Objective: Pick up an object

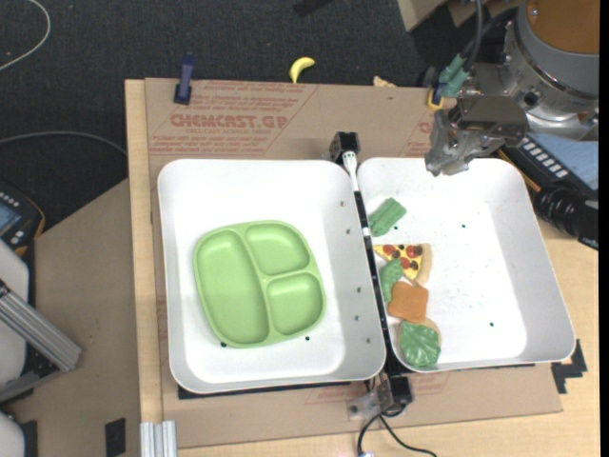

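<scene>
Cardboard covers the surface (238, 117) under two bins. Small toy foods, likely light and stiff, like the pizza slice (407, 257), hug the right bin's (495, 274) left wall, well apart from the gripper (449, 163) at its far edge, so edge grasps look awkward.

my arm (561, 27): grey rounded casing, orange band above the wrist | my wrist: silver-grey ring, dark cables looped alongside, a teal connector | my tool (447, 165): dull grey metal, blocky housing

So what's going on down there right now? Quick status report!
Hand above right bin's far edge, nothing seen in it. Toy food pieces piled against that bin's left wall, untouched. Green tray in left bin.
</scene>
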Motion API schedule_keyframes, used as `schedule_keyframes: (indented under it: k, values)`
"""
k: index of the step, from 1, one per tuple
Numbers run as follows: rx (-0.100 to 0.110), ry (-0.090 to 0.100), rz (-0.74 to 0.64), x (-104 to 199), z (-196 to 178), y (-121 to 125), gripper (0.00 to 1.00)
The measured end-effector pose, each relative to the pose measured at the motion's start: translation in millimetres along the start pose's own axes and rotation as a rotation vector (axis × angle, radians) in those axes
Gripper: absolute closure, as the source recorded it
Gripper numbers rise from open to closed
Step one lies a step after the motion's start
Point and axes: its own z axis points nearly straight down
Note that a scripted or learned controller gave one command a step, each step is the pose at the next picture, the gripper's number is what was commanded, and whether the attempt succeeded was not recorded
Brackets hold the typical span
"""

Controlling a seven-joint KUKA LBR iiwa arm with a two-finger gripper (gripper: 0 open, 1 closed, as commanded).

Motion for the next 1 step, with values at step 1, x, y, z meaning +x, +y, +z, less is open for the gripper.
schedule_keyframes:
  k: [1]
  values:
    - [0.029,-0.005,0.002,12.1,78.0,-3.2,1.00]
